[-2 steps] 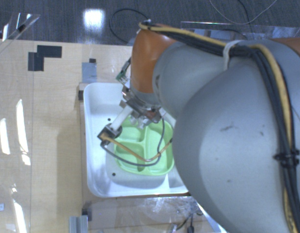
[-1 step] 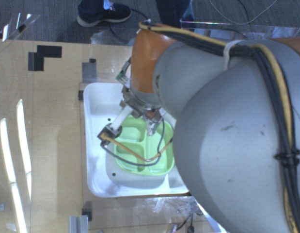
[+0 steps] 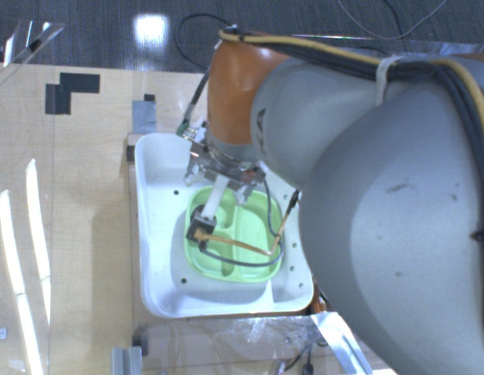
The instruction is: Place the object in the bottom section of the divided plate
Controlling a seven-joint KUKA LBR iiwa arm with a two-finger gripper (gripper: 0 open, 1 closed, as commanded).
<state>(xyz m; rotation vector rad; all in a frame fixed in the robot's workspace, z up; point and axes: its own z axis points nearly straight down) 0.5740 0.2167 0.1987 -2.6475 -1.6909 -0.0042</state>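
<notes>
A: Start closest to the lens. What do you get?

B: The grey arm (image 3: 398, 209) takes up the right of the frame and covers the right edge of whatever sits under it. Below and left of it is the white bin (image 3: 155, 233), with its near rim running along the lower middle of the frame.

A: And the plate?

B: The green divided plate (image 3: 253, 209) lies flat in that bin, at the centre of the frame. Its bottom section (image 3: 214, 262), the part toward the lower edge of the frame, looks like bare green where I can see it.

A: So the object is not down yet?

B: I judge that it is not, but I cannot tell where the object is. The wrist and its cabling cross much of the plate.

A: What about the gripper?

B: The gripper (image 3: 226, 182) hangs over the upper part of the plate, low inside the bin. Whether it is apart, together or clamped on something, I cannot tell.

A: Farther back?

B: The orange band (image 3: 234, 92) rises above the wrist, and the pale bench (image 3: 69, 209) stretches left and toward the top of the frame.

A: What is left, then?

B: By my reading, the placing itself: getting the object over the bottom section and letting it go there
</notes>
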